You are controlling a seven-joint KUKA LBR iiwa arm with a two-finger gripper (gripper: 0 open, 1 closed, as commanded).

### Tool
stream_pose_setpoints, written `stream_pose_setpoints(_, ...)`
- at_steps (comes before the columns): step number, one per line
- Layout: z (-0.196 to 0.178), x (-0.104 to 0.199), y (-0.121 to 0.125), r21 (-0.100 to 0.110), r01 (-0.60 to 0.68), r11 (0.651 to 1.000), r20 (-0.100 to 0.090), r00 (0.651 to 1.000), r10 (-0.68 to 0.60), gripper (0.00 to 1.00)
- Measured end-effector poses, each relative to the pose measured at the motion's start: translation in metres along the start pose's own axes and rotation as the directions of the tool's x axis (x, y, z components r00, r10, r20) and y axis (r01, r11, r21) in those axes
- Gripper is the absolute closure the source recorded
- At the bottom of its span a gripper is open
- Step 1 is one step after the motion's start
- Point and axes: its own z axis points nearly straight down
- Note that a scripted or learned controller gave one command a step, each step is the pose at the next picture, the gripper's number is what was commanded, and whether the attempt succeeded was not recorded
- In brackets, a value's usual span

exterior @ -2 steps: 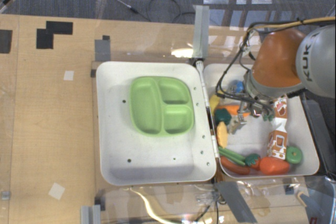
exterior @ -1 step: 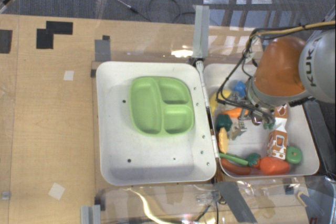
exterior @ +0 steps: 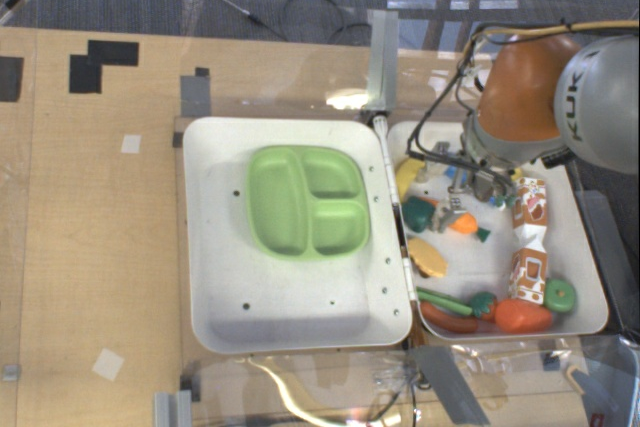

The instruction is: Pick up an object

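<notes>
The claw (exterior: 458, 207) hangs low in the right bin (exterior: 590, 265), under the arm's (exterior: 560, 95) orange band. Its metal parts are small and blurred against the white floor, so whether it is spread or pressed together cannot be told, and nothing can be seen pinched in it. The wrist above covers much of the bin's far end, and cables loop over it there.

Just beside the claw lies an orange toy (exterior: 464, 225) with a green bit at its right. To the left sits a green and red piece (exterior: 420, 212), perhaps a pepper, too small to be sure. Further left, against the bin's wall, a yellow piece (exterior: 408, 177) is partly hidden by the rim. Nearer the front lies a pale yellow slice (exterior: 430, 259).

Right of the claw a white and orange carton (exterior: 530, 203) lies on its side, its far end tucked under the arm; a second like it (exterior: 527, 275) lies nearer. A green ring (exterior: 559, 295) sits by the second carton. Along the front wall lie a green stalk (exterior: 455, 301), a red pepper (exterior: 447, 319) half hidden below the rim, and an orange-red fruit (exterior: 520, 316).

The left bin (exterior: 220, 295) holds a green divided tray (exterior: 306, 201), well apart from the claw.
</notes>
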Motion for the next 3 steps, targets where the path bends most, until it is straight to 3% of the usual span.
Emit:
stream_pose_setpoints(1, -0.001, 0.064, -0.041, 0.001, -0.041, 0.999, 0.002, 0.999, 0.041, 0.0)
stream_pose_setpoints(2, 0.0, 0.012, -0.016, -0.002, -0.15, 0.989, 0.002, 0.989, 0.15, 0.0)
stream_pose_setpoints(3, -0.014, 0.009, -0.015, -0.002, -0.146, 0.989, 0.012, 0.989, 0.146, 1.0)
